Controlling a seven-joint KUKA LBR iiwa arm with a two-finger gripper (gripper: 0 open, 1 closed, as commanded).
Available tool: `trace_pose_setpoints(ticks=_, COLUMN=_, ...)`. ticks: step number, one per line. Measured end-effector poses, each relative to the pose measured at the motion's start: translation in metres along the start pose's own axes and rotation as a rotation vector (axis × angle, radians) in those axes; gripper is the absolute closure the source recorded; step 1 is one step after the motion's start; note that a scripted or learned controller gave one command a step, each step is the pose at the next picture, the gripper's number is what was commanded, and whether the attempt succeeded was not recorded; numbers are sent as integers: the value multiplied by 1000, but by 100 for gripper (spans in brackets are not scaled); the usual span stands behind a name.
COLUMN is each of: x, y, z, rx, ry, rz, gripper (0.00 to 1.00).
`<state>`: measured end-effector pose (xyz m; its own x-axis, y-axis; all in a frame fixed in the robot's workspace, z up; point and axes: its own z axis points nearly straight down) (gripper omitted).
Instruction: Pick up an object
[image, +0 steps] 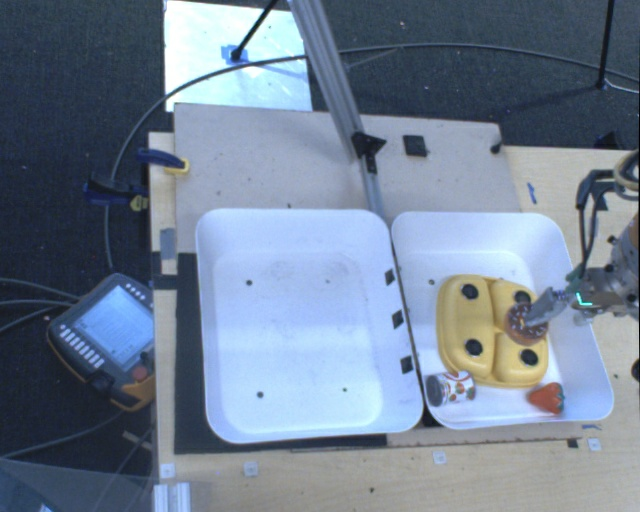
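The gripper (527, 320) sits over the yellow block (487, 331) — perhaps touching; finger state unreadable, arm cut off right.

Arm (622, 270) cut off at 3 o'clock edge. Gripper (527, 318) tip too small/blurred for me to read over yellow tray (480, 325). Can (450, 388) label unreadable.

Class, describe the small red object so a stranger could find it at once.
Look in the right-hand white bin, at its near right corner. The small red object lies there, just below the big yellow block. Unlike the small can to its left, it is solid red and rounded.
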<state>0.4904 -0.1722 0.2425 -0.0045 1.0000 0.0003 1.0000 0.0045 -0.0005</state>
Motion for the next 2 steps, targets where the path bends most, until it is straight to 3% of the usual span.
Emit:
trace_pose_setpoints(ticks=1, x=0, y=1, z=-1, rx=-2, ry=0, rz=0, gripper=0)
trace_pose_setpoints(ticks=2, x=-2, y=1, z=41, rx=1, ry=0, rz=3, gripper=0)
